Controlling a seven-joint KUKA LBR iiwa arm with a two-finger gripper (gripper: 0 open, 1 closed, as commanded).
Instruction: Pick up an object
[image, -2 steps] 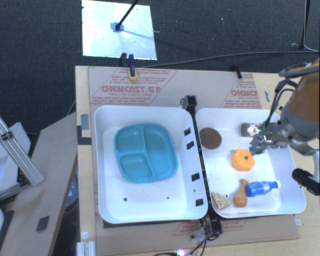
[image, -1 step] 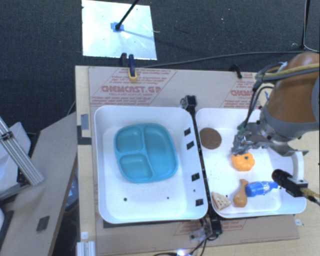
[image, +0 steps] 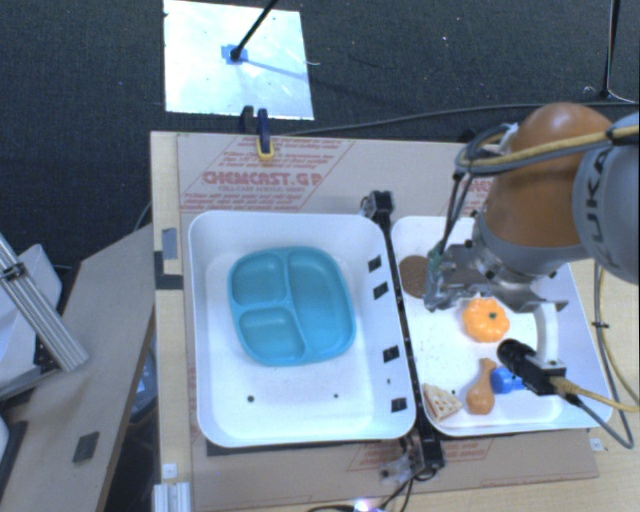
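In the right bin (image: 440, 400) lie an orange pumpkin-shaped toy (image: 485, 321), a brown disc (image: 412, 274) near the bin's left wall, a tan wedge (image: 441, 401) at the front, a tan drumstick-shaped piece (image: 483, 389) and a small blue object (image: 505, 380). My gripper (image: 436, 296) hangs over the right bin, between the brown disc and the pumpkin toy. Nothing is visible between its fingers. The arm's orange band and grey wrist (image: 540, 190) cover the back of that bin.
The left bin (image: 290, 410) holds a turquoise divided plate (image: 291, 305). A black clip-lined divider (image: 392, 310) separates the two bins. A black cable fitting (image: 530, 367) crosses the right bin's front right. A blue-and-yellow clamp (image: 263, 135) sits at the bench's back edge.
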